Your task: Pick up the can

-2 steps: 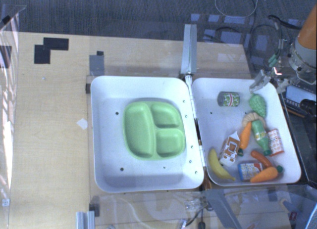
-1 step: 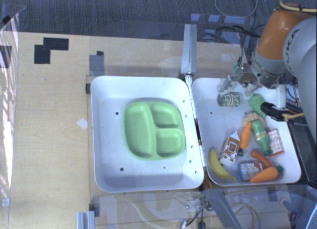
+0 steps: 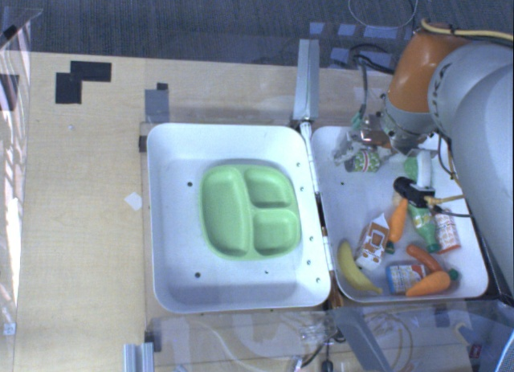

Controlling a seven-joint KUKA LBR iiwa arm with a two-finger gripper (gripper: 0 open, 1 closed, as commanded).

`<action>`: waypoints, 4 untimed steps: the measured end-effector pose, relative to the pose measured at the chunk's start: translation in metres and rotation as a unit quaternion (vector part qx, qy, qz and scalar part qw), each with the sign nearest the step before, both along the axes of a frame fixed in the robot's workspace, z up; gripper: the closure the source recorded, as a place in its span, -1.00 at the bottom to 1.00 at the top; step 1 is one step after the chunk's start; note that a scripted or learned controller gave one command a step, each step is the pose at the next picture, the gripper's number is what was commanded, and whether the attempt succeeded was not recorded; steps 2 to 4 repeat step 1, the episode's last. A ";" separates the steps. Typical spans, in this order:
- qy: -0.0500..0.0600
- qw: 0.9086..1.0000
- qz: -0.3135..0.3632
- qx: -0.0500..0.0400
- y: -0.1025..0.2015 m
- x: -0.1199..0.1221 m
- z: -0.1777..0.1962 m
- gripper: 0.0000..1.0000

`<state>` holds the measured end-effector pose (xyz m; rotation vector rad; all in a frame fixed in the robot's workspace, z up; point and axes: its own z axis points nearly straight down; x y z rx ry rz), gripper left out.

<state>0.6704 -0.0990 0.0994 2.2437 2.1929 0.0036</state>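
you have two bins side by side: the left bin [image 3: 169, 202] holds a divided tray [image 3: 249, 210] at its centre. the right bin [image 3: 331, 147] holds the can [image 3: 365, 160] at its far end, a banana [image 3: 353, 268] at its near-left, and carrots [image 3: 428, 284] near-right.

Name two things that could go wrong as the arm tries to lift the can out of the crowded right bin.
1. The can lies on its side near the far wall of the right bin, so it may roll away or jam against the wall.
2. The gripper sits at one end of the can, which risks a weak off-centre grip.
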 end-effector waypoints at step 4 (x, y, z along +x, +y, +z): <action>0.000 1.000 0.002 0.000 0.001 0.001 0.010 1.00</action>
